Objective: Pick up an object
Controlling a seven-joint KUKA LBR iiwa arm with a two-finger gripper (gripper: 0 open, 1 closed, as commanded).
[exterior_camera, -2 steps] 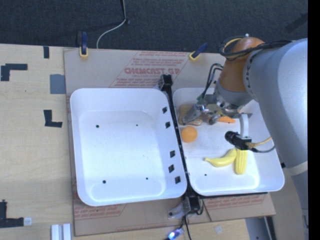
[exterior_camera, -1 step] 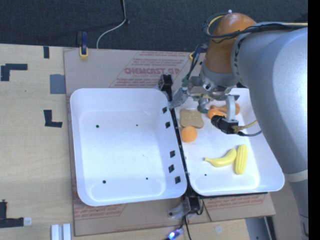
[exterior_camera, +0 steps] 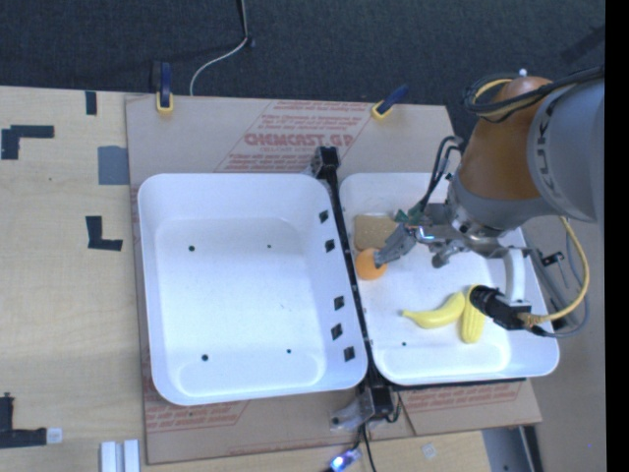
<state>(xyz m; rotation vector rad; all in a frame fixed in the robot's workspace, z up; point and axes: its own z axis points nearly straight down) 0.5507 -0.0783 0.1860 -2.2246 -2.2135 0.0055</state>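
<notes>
While the tool (exterior_camera: 391, 250) hangs beside the small orange ball (exterior_camera: 370, 265), nothing is lifted. Tool state: cannot tell. Yellow plastic banana (exterior_camera: 436, 314) lies untouched.

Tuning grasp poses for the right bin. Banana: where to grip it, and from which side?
Take the banana at mid-body, from straight above, fingers closing across its narrow width. It lies flat on the right bin floor, curved, long axis roughly left-right. Its right end touches the corn, so stay toward the middle or left, where bare floor leaves finger room. The gripper is up-left, near the orange piece.
</notes>
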